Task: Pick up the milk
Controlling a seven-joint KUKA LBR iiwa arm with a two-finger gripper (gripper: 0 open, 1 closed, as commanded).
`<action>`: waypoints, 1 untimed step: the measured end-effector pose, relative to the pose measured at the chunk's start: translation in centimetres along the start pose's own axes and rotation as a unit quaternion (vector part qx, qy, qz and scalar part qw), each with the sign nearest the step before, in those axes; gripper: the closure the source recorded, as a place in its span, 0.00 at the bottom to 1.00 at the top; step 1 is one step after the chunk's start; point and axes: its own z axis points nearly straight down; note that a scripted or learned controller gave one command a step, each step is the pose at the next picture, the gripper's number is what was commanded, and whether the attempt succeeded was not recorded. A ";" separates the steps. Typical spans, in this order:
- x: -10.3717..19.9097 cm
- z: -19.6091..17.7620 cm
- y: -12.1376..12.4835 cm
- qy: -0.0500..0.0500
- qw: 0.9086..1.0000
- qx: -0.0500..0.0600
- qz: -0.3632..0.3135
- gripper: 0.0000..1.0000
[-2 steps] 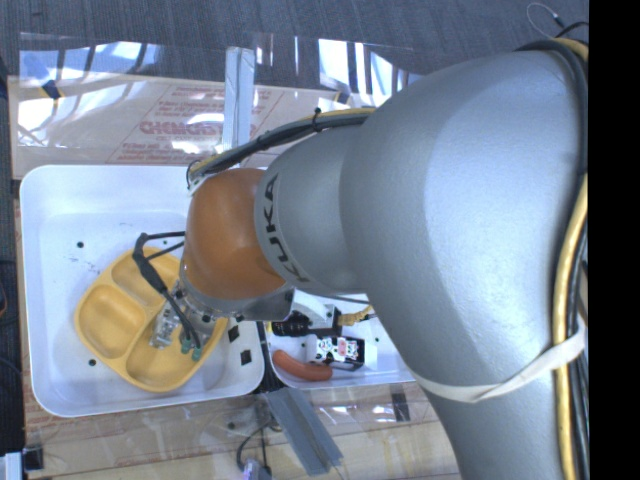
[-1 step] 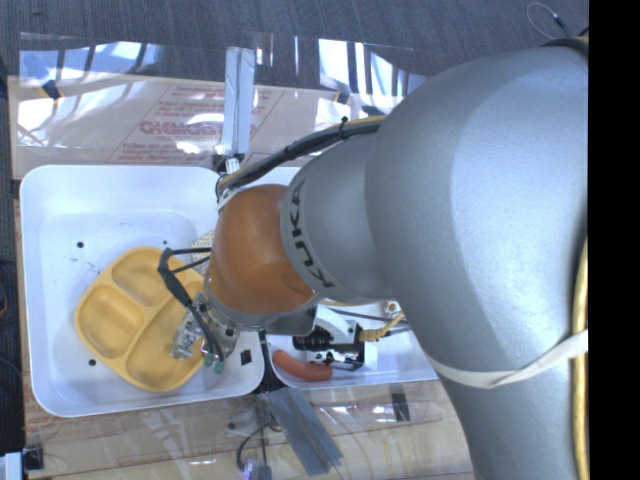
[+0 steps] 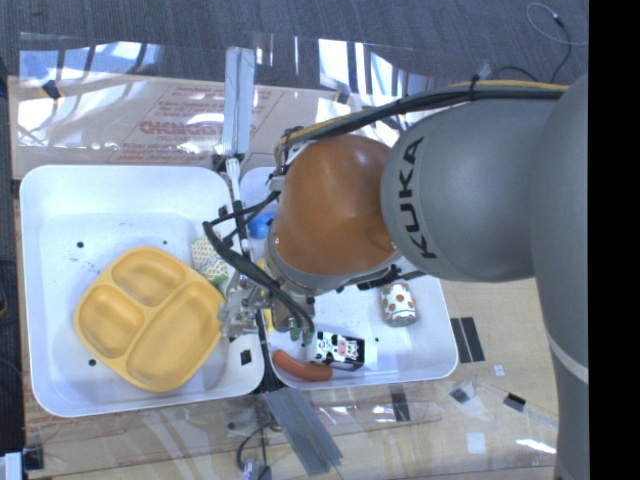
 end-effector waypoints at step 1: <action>-0.2 0.0 -1.4 -0.001 0.981 0.000 -0.196 1.00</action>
